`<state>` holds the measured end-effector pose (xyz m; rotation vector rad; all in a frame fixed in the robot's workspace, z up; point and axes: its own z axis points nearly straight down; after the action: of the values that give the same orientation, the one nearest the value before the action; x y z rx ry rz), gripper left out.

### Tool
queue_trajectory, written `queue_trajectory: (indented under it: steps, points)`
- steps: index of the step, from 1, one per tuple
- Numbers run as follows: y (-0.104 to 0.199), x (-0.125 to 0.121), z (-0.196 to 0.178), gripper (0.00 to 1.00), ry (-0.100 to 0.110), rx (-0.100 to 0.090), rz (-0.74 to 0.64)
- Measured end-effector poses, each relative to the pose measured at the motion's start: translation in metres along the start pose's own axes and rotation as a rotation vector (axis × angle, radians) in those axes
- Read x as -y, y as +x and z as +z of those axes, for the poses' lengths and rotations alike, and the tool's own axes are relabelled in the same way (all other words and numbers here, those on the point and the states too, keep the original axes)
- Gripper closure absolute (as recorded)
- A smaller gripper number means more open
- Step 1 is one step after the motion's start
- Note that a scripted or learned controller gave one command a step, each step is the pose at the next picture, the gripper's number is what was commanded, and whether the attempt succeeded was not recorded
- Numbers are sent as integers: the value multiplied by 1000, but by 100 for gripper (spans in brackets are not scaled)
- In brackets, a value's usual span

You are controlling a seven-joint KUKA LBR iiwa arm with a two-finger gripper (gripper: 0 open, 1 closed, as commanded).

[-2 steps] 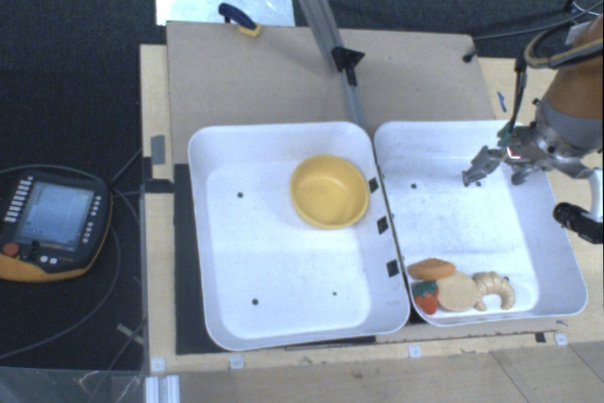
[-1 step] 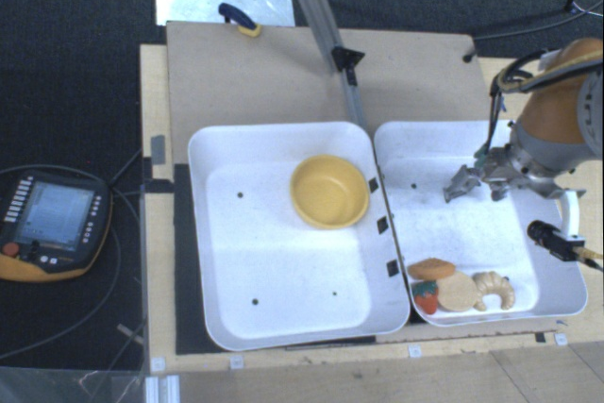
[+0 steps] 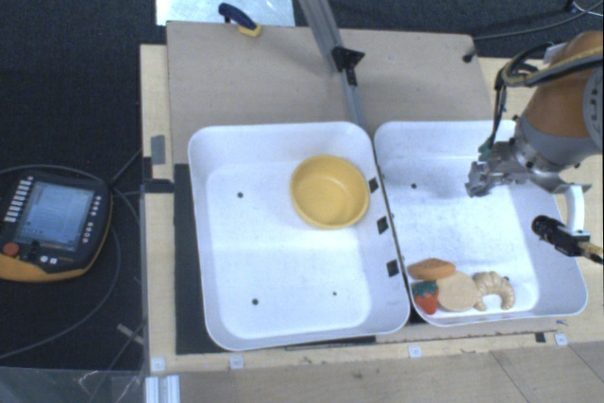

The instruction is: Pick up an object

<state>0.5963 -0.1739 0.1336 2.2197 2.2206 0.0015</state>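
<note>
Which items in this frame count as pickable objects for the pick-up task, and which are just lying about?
Job:
- gripper, over the right bin
- yellow bowl in the left bin
- food pieces in the right bin's near corner: orange piece, round tan piece, croissant

Lying about:
- pendant on the floor
- clamp at the board's far edge

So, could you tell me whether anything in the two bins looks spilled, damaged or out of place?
Nothing stands out. The yellow bowl sits upright in the left bin. The small food items lie huddled in the right bin's near corner, and the claw hovers apart from them.
</note>
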Motion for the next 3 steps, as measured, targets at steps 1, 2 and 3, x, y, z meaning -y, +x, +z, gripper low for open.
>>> queue_trajectory:
  steps: [1,2,3]
  points:
    - [0,6,-60,100,-4,1,0]
    - [-1,5,-81,100,-1,0,0]
    - [61,10,-88,100,0,-2,-5]
